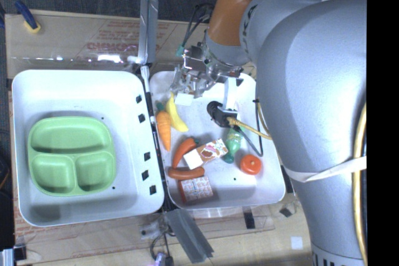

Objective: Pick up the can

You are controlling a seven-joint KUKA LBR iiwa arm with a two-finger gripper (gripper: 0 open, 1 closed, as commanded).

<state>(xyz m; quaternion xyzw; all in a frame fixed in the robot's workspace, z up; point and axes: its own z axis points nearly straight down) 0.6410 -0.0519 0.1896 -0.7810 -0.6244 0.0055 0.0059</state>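
Note:
The can lies on its side at the near edge of the right bin; it is reddish with a patterned label. My gripper hangs over the far left corner of that bin, just above the top end of the banana. It is well away from the can, with several toy foods lying between them. Nothing shows between its tips.
An orange carrot, a red pepper, a sausage, a small red-and-white carton, a green bottle and a tomato share the right bin. The left bin holds a green divided tray.

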